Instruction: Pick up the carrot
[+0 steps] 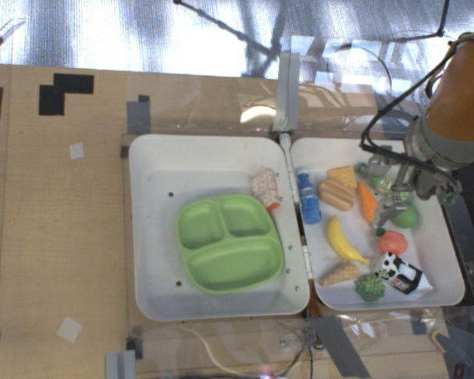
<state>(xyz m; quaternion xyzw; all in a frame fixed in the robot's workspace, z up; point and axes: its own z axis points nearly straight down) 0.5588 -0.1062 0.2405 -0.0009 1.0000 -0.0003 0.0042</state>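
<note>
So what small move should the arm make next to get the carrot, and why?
Probably shift the tool a little toward the left bin and lower it: it sits just beside the carrot, which lies free in the right bin between the hot dog and the tool.

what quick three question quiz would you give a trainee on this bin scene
1. True or false: the carrot lies in the right bin.
2. Which item sits in the left bin with the green divided tray? A) banana B) pink-and-white wrapped item C) broccoli
3. Fill in: the blue bottle lies along the right bin's ____ wall.

Key: 1 true, beside the gripper. 2 B, the wrapped item is at the tray's upper right corner; the banana and broccoli are in the right bin. 3 left.
</note>
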